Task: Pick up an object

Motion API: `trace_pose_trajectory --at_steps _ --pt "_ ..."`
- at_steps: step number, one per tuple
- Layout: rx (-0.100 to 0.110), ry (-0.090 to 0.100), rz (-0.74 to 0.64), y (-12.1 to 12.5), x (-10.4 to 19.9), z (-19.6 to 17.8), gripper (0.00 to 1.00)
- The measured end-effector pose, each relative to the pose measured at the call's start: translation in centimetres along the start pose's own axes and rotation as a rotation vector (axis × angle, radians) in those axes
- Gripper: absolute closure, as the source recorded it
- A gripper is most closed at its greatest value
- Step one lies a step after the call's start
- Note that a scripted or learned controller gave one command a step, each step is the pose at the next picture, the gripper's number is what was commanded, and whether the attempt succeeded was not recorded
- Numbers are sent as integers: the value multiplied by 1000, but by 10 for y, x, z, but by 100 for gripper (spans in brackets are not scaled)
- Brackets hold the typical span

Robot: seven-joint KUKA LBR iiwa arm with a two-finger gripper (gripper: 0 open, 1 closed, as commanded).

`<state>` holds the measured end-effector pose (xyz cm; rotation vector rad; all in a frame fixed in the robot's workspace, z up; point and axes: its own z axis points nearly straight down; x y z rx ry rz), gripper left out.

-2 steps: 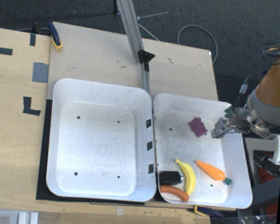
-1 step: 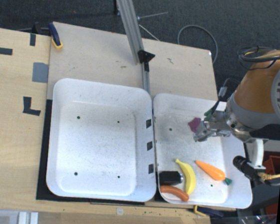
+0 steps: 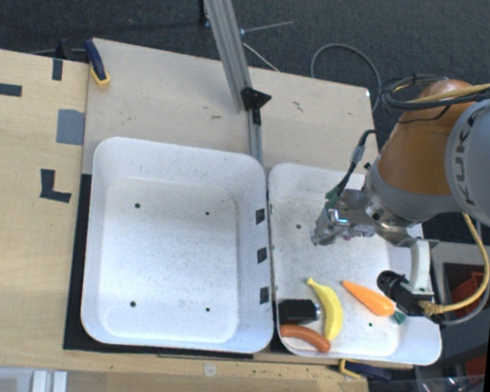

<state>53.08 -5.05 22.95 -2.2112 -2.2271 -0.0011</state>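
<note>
1. The gripper [image 3: 327, 233] is hanging over the middle of the right bin [image 3: 302, 197]; whether its fingers are parted or closed, I cannot tell.
2. A banana [image 3: 329, 307], carrot [image 3: 370, 298], sausage-like thing [image 3: 305, 337] and black block [image 3: 297, 311] are lying along the bin's near edge.

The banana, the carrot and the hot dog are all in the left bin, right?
No. The camera view shows the banana, the carrot and the hot dog all lying in the right bin, below the tool.
</note>
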Motion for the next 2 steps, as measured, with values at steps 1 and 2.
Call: trace_pose_trajectory --at_steps 1,2 --pt "2 0 1 -16 53 -3 100" --pt "1 -1 -1 -10 108 -1 100"
